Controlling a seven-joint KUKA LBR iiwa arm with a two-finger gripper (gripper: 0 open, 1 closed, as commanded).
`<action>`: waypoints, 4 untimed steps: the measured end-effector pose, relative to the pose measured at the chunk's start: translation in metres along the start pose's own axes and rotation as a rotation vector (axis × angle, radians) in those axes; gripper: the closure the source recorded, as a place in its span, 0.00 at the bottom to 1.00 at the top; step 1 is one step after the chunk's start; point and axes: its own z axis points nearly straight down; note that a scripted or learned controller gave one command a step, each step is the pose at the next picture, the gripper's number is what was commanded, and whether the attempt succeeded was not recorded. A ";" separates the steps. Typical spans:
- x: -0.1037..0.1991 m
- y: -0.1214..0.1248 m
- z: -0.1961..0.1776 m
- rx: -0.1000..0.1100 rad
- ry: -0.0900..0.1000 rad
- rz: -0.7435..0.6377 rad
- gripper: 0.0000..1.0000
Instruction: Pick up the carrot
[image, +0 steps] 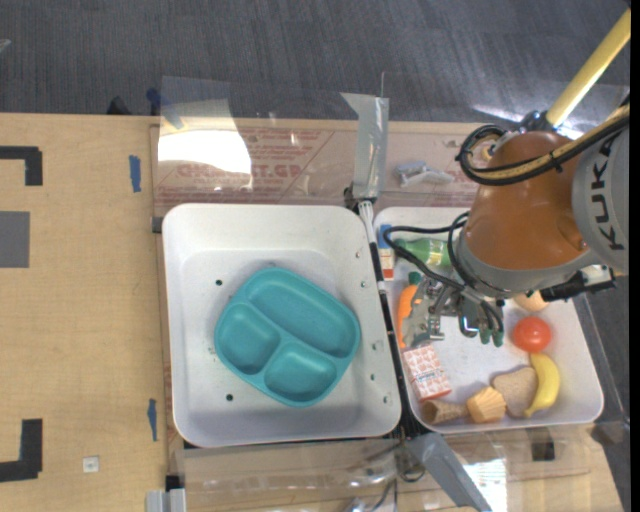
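Gripper sits low over the left part of the right bin; metal linkages and dark cabling crowd it, so cannot tell how far it is parted or whether anything is in its grasp. Carrot: slim orange piece, long axis running far-to-near, lying against the left wall of the right bin, just left of the gripper. Contact between the two not resolvable.

Arm: orange band above the gripper; white letters "KUKA" partly visible on the grey link at right edge.

Near side of gripper: small carton, red and white print, text too small to read. Right of gripper: tomato, then banana; bread slice beside it.

Left bin holds a teal divided plate, three compartments.

Far of bins: clear sheet with reddish lettering, illegible
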 end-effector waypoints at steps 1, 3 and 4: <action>-0.001 -0.001 -0.001 0.001 -0.002 0.001 0.00; -0.036 -0.004 -0.002 0.001 -0.003 -0.485 0.00; -0.082 -0.011 -0.002 0.001 -0.008 -0.642 0.00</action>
